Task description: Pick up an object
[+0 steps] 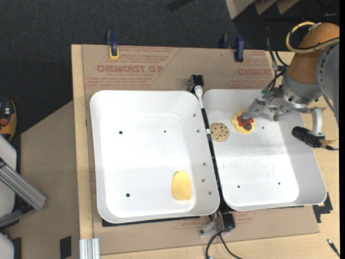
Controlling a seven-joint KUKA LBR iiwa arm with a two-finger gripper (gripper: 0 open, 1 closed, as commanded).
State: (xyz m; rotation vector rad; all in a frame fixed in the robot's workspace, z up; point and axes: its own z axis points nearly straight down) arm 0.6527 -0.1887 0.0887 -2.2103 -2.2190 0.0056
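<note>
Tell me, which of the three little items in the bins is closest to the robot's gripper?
The yellow-and-red toy in the right bin: the gripper is right over it. The cookie lies further left; the yellow oval is in the left bin.

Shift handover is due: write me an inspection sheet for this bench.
Surface: brown board bearing left bin and right bin, side by side.
Job's things: yellow oval piece in left bin; cookie and yellow-red toy in right bin.
Clutter: nothing seen.
Grippers: gripper down at the yellow-red toy; grasp unclear.
Cables: wires at the bench front.
Surroundings: blue clamps on the rear edge; dark floor.
</note>
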